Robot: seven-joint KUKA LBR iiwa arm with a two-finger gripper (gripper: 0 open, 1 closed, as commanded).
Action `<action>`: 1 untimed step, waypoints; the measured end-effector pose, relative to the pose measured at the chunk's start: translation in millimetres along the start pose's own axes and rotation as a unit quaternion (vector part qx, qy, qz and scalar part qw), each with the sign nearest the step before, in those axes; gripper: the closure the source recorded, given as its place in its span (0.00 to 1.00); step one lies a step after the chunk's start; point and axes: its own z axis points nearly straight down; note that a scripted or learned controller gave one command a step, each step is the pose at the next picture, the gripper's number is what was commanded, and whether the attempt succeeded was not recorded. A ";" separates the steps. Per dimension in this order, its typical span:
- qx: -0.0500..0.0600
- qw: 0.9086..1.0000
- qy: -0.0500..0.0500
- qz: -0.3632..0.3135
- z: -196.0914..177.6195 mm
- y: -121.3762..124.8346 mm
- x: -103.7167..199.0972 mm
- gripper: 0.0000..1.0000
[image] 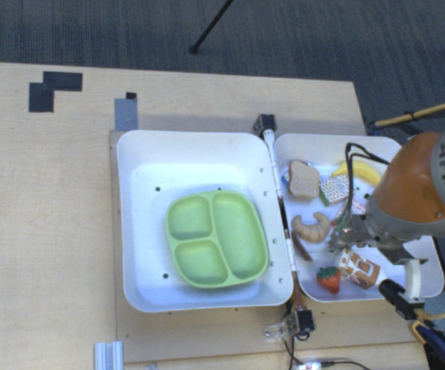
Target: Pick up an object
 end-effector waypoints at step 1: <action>0.004 1.000 0.000 0.000 -70.4 51.8 -58.3 1.00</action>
